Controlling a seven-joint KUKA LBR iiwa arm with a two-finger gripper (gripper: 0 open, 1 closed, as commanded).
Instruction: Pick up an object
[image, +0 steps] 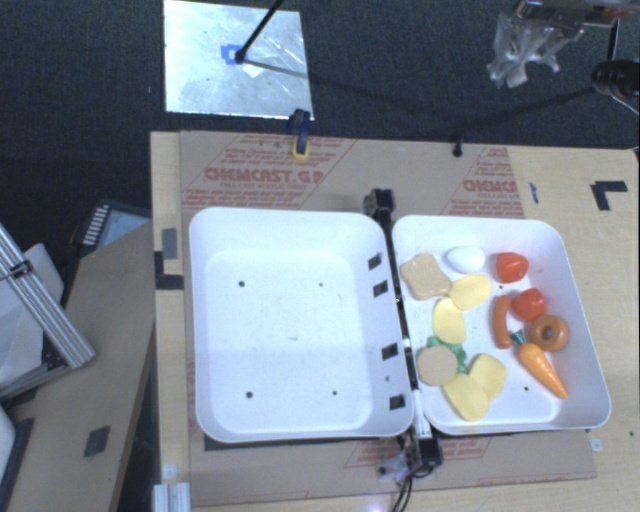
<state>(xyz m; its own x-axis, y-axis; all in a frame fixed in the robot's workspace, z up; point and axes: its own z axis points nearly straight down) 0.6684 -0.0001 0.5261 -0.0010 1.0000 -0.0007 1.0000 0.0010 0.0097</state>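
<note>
Fingers: state cannot be told; gripper (522, 48) well beyond surface's far-right corner. Advised: descend squarely over isolated toy carrot (541, 368) in right bin (583, 318).

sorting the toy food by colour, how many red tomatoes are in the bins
2, both in the right bin. One tomato sits near the far edge, right of the white egg. The other tomato lies nearer the camera, beside the sausage. None seem hidden.

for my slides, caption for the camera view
End effector raised beyond the bins; toy food fills the right bin.
</note>
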